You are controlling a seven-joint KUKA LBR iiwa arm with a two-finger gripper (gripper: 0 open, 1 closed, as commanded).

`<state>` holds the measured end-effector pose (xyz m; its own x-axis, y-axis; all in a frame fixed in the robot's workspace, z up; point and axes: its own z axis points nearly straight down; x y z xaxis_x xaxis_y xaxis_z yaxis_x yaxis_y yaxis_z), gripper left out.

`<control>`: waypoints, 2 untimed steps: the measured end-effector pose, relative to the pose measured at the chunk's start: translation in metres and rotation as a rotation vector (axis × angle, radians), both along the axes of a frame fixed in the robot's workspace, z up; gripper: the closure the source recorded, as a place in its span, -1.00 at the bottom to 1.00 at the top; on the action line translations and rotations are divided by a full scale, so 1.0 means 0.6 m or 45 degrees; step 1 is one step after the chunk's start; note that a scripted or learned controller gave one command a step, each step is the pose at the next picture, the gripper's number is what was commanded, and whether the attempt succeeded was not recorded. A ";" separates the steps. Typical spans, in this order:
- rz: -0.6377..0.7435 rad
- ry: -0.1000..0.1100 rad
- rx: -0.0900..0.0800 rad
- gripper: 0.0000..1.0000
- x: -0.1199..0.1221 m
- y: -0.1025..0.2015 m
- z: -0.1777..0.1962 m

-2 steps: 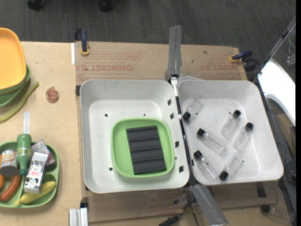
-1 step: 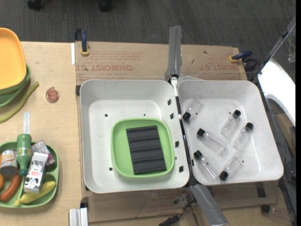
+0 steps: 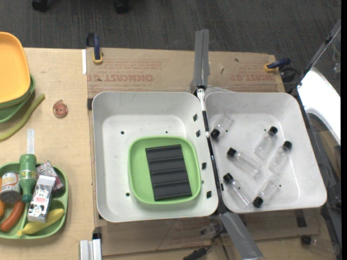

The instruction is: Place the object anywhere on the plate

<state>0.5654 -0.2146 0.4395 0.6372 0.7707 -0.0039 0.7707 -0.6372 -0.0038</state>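
A square green plate (image 3: 139, 193) lies in the left white bin (image 3: 108, 118), slightly toward the front. A dark grey ribbed block (image 3: 168, 172) rests flat on the plate's middle. In the right white bin (image 3: 293, 112), several small clear vials with black caps lie scattered on their sides, among them one at the centre (image 3: 242, 164), one at the back right (image 3: 267, 140) and one near the front (image 3: 267, 193).
Brown cardboard (image 3: 146, 72) lies under the bins, held by clamps at the back. On the wooden bench at left are stacked yellow and green plates (image 3: 11, 75), a green tray of toy food (image 3: 32, 205) and a small pink ring (image 3: 60, 109).
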 end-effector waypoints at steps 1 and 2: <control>-0.262 0.001 -0.001 -1.00 -0.063 0.000 0.001; -0.344 0.000 -0.001 -1.00 -0.108 -0.010 0.001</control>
<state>0.5007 -0.2204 0.4403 0.8196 0.5729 -0.0045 0.5729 -0.8196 -0.0033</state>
